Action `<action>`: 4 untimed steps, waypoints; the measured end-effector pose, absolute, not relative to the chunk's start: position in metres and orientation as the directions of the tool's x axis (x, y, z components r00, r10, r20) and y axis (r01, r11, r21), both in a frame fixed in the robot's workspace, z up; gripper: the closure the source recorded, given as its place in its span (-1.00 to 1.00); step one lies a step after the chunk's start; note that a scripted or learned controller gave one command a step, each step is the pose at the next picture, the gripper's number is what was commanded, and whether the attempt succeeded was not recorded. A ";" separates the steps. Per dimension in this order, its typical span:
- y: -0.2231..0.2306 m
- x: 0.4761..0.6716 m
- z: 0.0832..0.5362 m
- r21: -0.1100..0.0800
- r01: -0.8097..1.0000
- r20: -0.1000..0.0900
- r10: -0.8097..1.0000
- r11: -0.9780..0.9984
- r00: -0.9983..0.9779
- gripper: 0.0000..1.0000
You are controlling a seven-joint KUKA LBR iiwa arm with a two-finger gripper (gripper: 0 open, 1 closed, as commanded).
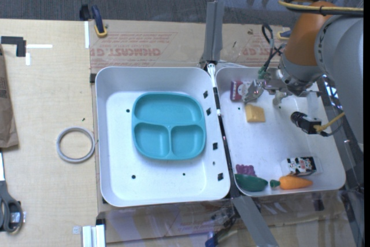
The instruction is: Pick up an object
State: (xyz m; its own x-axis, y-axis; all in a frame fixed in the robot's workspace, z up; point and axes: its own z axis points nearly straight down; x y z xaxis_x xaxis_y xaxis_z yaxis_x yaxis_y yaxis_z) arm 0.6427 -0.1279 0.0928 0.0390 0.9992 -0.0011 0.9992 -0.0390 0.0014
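My gripper hangs low over the back left part of the right bin, coming off the orange-banded arm. A yellow block lies just in front of it, and a dark red packet lies right beside it on the left. Along the bin's front edge are a purple bunch of grapes, a green piece, an orange carrot and a small black and white item. I see nothing held in the gripper.
A teal divided plate sits in the left bin. A grey divider post rises between the bins at the back. On the bench to the left lie a tape ring and scissors.
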 end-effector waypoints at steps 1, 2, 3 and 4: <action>-0.108 0.638 0.091 -0.002 0.999 -0.001 0.999 0.040 -0.040 -1.00; -0.095 0.625 0.091 -0.003 0.995 0.000 0.995 -0.104 0.104 -1.00; -0.096 0.626 0.102 0.001 0.994 0.000 0.994 -0.105 0.105 1.00; -0.096 0.626 0.102 0.000 0.994 0.000 0.994 -0.105 0.105 -1.00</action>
State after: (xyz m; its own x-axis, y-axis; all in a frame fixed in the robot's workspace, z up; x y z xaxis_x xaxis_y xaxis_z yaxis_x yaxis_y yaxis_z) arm 0.6262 -0.0960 0.1020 0.1051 0.9945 -0.0002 0.9945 -0.1051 0.0004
